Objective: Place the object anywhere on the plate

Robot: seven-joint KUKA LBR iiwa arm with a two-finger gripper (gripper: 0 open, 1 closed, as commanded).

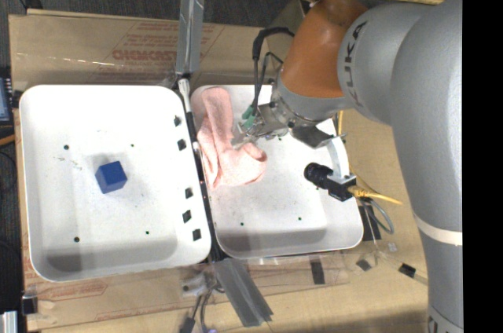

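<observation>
A small blue cube (111, 176) lies alone in the left bin (94, 237), left of its middle. A pink, crumpled, cloth-like thing (219, 141) lies along the left wall of the right bin (271, 217), in its far half. My gripper (246, 125) hangs over the right edge of this pink thing, low and close to it. The grey wrist with its orange band (318, 49) covers the bin's far right corner. I see nothing that is plainly a plate.
A black cylindrical fitting with a yellow cable (328, 178) sits at the right bin's right wall. Between the bins runs a rim with black clips (191, 190). A grey metal bar (189, 33) stands behind them on the cardboard bench.
</observation>
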